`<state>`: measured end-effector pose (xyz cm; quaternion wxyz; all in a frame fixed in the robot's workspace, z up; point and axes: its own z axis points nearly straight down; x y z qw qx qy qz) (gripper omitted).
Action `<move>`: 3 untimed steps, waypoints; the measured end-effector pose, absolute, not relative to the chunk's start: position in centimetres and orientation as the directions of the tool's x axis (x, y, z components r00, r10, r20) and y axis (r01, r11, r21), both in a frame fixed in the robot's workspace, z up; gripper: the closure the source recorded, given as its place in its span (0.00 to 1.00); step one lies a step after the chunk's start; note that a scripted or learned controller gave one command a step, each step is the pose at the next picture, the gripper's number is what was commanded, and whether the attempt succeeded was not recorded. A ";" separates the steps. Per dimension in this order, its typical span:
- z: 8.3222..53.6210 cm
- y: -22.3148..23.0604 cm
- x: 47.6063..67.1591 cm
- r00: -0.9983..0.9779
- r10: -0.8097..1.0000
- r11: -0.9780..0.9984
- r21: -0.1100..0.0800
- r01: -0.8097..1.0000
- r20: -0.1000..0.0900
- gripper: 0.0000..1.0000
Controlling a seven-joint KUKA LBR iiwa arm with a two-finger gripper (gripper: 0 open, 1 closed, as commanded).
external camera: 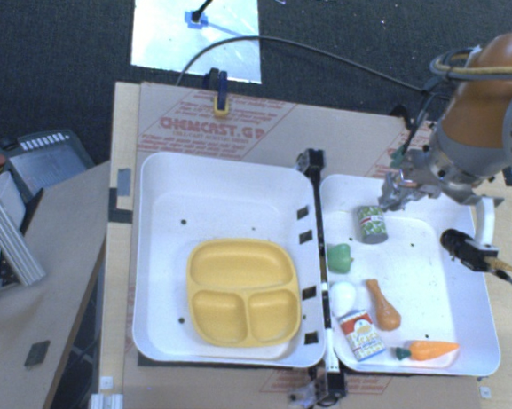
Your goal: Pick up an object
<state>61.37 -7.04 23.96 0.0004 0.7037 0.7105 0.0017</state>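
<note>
While the arm reaches in from the right, its gripper (396,192) hangs over the back of the right bin (484,290), just above and a touch right of a small green-labelled can (372,225). Honestly I can't tell whether the fingers are apart or together from this angle, they're dark and blurry against the wrist, and nothing visible sits between them. The can stands upright on the bin floor, close to the gripper tips but looks separate from them. Nearer the front of that same bin you've got a green pepper-looking piece (339,256) right against the divider, a white egg (343,295) just below it, a drumstick (382,305) lying tilted beside the egg, a small red and white carton (362,334) and a carrot (429,351) near the front rim. Over in the left bin (169,236) there's a yellow divided plate (243,291) with three compartments, sitting toward the front right corner.
</note>
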 end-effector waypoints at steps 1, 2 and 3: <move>23.4 -2.1 62.1 -0.009 1.000 0.009 0.003 1.000 0.001 1.00; 23.7 2.6 62.2 -0.009 1.000 0.009 0.002 1.000 0.002 1.00; 22.4 8.0 62.1 -0.010 1.000 0.010 0.000 1.000 0.002 1.00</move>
